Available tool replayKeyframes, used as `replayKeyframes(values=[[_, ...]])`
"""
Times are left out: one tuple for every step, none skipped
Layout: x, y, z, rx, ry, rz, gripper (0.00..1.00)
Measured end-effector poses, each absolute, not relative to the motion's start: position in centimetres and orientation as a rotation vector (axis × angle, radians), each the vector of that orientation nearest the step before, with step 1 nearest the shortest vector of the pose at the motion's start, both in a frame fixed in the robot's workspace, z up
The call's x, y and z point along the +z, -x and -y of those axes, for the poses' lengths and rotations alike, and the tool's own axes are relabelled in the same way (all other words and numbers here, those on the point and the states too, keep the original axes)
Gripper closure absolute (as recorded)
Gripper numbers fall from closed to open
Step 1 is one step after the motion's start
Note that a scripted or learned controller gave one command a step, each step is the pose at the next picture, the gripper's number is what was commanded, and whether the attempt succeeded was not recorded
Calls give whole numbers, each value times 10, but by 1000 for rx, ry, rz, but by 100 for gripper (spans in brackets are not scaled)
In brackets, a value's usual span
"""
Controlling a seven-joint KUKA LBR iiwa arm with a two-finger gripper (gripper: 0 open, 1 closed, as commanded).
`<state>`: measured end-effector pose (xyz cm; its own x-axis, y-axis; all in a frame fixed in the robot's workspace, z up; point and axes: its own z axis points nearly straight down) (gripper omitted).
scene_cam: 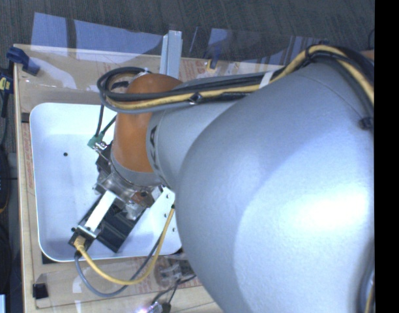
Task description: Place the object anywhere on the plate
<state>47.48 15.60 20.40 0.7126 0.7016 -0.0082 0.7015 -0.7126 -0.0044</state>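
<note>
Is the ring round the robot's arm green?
No, the band above the wrist is orange, on a grey arm.

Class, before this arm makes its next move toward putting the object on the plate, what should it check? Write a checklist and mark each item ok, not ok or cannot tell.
1. Arm reaches over the white bin: ok.
2. Gripper holds the object: cannot tell, it faces away from the camera.
3. Plate located: cannot tell, the arm blocks much of the bench.
4. Dark speck on the bin floor identified: cannot tell, too small.
5. Blue clamp at the bench corner is apart from the arm: ok.
</note>
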Motion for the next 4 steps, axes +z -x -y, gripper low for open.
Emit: replayKeyframes(values=[[308,-475,-203,6,2777,1462,100],[282,-475,-218,12,2264,2173,100],[310,-492,-84,1,2244,2197,100],[290,-476,-127,7,2604,1751,100]])
